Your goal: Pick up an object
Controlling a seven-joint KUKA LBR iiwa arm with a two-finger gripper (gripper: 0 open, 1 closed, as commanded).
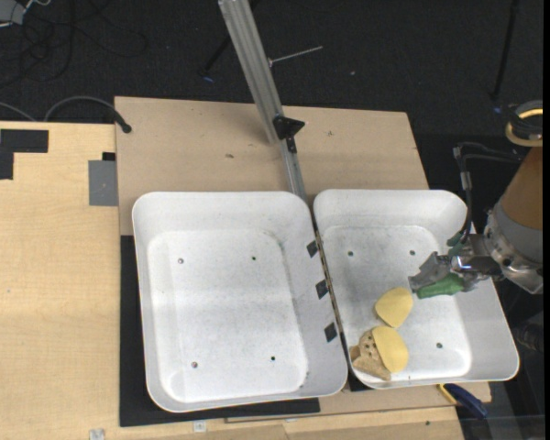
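Camera view: the gripper [433,278] hangs over the right bin [481,360], entering from the right, with a green object [440,289] seen at its fingertips; whether the fingers grip it cannot be told. Two yellow objects, one [394,307] just left of the gripper and one [382,351] at the near rim, lie in reach as pick candidates, while the left bin [151,319] sits alongside, probably as the drop side.

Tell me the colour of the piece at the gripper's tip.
Green, seen in the camera view, over the right bin.
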